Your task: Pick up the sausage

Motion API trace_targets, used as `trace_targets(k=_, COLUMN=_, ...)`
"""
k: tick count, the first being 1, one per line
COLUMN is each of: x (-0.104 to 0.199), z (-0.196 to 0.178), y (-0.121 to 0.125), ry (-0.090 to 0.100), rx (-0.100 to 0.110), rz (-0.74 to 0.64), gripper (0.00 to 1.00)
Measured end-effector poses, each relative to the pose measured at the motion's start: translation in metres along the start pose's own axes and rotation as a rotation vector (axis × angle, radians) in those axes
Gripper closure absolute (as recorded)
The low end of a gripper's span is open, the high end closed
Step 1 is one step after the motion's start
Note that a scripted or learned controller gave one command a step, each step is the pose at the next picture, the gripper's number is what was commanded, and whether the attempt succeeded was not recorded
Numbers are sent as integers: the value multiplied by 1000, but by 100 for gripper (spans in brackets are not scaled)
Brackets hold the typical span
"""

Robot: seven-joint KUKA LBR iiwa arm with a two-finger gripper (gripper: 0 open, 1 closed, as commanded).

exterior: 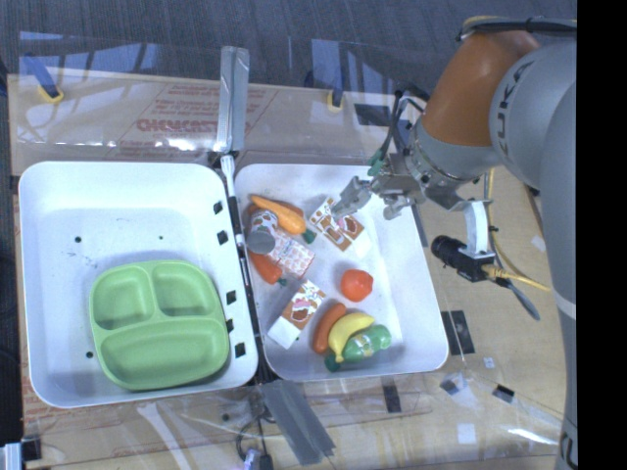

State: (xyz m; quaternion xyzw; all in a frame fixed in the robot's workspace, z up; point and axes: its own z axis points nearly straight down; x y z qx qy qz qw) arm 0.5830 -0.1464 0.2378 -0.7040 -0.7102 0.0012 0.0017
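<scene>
Well below end effector (364, 192), sausage (326, 326)

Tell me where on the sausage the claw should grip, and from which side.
Grip the sausage at its upper end, coming from above with the claw closing across its narrow width. It lies slanted in the right bin, and its lower end presses against the banana; the upper end, nearer the tomato, looks freer.

Sausage (327, 327) hemmed by banana (349, 331) and carton (298, 311); bare floor by tomato (358, 284).
</scene>
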Motion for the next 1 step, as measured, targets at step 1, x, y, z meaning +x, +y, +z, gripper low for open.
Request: trace_targets(k=1, x=31, z=89, y=-54, ry=0, rx=1, rz=158, gripper=0)
